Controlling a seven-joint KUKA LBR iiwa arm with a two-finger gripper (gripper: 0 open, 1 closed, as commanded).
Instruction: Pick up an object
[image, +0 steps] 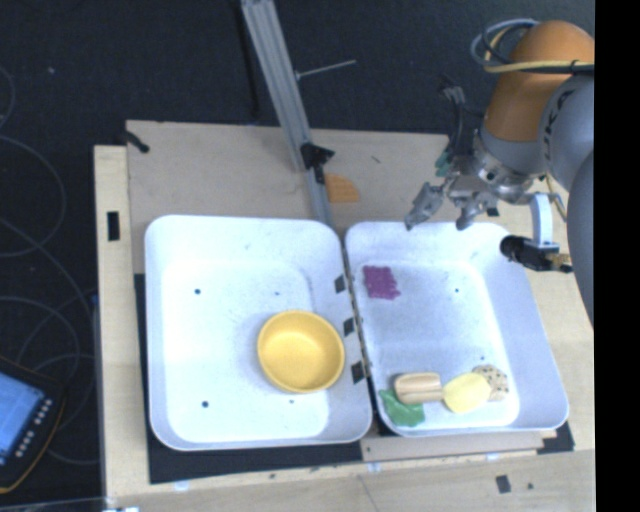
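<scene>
Purple cloth (381, 282) below end effector (442, 211)

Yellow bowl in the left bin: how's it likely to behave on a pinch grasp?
The yellow bowl sits upright and looks rigid, so probably stiff rather than floppy. Its smooth rounded wall may slip from a side pinch; the rim seems safer. It looks thin-walled, likely light, and may slide across the left bin if nudged.

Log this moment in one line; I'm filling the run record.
gripper: open, above right bin's far edge, holding nothing | purple piece: right bin | yellow bowl: left bin
</scene>
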